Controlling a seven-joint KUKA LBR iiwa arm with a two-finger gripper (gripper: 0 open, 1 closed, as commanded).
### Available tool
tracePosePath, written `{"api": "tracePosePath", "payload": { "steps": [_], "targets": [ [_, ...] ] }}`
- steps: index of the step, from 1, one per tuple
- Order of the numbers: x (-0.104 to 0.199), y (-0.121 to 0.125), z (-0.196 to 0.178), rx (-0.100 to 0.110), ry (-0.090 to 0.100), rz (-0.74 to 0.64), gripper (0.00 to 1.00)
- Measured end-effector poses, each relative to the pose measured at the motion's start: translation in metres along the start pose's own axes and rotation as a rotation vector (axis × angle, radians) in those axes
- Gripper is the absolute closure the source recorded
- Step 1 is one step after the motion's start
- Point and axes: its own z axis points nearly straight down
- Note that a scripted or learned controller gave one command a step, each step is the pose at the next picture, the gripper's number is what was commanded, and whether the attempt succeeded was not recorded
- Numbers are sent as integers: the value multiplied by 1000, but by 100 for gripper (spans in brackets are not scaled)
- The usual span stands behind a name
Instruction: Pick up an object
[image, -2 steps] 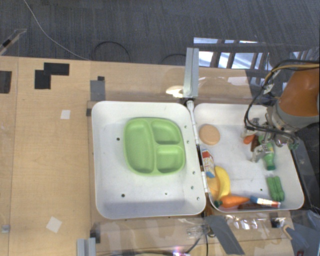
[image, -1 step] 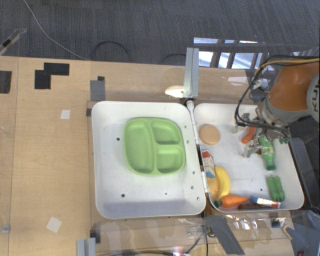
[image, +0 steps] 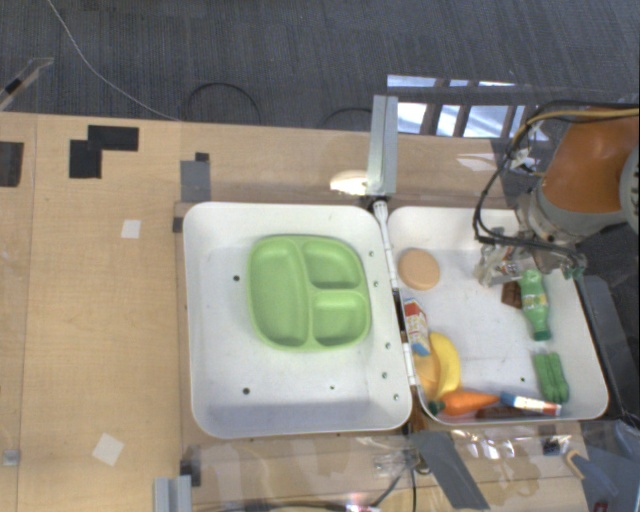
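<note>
A wooden bench (image: 90, 330) carries two shallow white bins side by side. The left white bin (image: 215, 400) holds a light green plastic plate with three sections (image: 306, 292), lying flat near the middle of the bin.

The right white bin (image: 480, 330) holds many small things. A round tan cookie-shaped disc (image: 419, 269) lies near its top left corner. Along its left edge lies a small white and red packet (image: 414, 325), and just below it a yellow banana (image: 446, 364). An orange carrot (image: 467, 404) lies along the bottom edge, touching the banana's lower end. Beside the carrot, a marker pen with a red and blue body (image: 527, 404) also lies along the bottom edge. A dark green ridged block (image: 551, 378) sits near the bottom right corner. A green plastic bottle (image: 535, 304) lies near the right edge, with a small brown piece (image: 511, 294) just beside it.

The grey arm with the orange band (image: 590, 165) reaches in over the top right corner of the right bin. The gripper (image: 520, 262) hangs just above the top end of the green bottle. You cannot tell if it is wide, narrow or holding anything.
</note>
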Motion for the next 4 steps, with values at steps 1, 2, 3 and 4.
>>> {"api": "tracePosePath", "payload": {
  "steps": [1,2,3,4],
  "targets": [
    [84,4,-17,-8,20,-240,100],
    [84,5,-17,-9,19,-242,0],
    [102,23,11,-3,11,-203,0],
    [124,60,9,-2,9,-170,0]
  ]
}}
